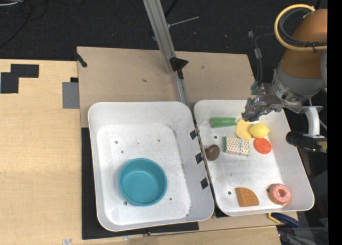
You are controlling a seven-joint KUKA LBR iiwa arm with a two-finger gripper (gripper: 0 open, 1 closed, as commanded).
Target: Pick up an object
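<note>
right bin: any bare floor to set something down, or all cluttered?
Bare floor in the right bin: the middle, between the patterned block above and the toast slice and donut below. Crowded at the top, where the gripper hangs by the yellow pieces, tomato and green stick.

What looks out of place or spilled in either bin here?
Nothing stands out. The teal bowl sits upright in the left bin; the small items lie loose in the right bin, none spilled over its rim.

Two white bins [101, 132], one blue bowl [142, 181], seven small items [238, 146] in the right bin
</note>
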